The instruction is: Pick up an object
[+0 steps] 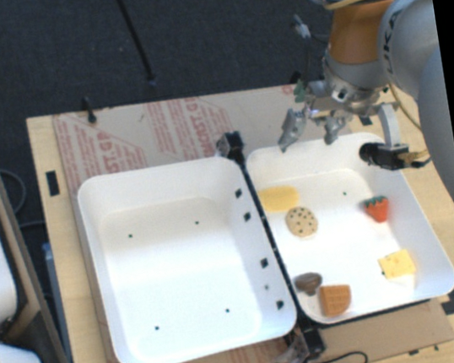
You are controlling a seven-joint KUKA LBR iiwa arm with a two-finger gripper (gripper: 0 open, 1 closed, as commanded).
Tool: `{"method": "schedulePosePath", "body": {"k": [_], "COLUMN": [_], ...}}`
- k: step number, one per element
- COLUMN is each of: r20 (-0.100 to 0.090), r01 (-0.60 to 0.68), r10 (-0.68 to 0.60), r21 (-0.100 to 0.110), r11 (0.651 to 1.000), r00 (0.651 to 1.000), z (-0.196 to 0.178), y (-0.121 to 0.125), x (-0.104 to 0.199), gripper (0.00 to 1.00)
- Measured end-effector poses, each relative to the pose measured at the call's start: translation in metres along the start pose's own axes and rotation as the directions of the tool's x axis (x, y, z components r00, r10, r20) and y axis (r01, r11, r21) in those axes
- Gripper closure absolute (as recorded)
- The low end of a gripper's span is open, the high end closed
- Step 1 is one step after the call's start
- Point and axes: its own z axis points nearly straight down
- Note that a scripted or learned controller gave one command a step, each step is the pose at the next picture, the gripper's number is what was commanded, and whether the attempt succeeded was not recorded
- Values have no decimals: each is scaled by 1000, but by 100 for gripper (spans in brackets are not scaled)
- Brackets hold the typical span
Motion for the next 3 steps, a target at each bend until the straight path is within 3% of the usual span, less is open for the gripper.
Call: {"method": "schedulePosePath", "body": {"k": [1,2,3], "r20": [-1,0,0], "r01": [-2,0,-1], "r10": [2,0,1], "r21": [8,5,-1], "r11": [1000,1000,1000], "r00": [1000,1000,1000], "z": [74,129,115], "y": [-88,-42,-41], "x": [-9,-5,-7], "gripper": [0,0,100]}}
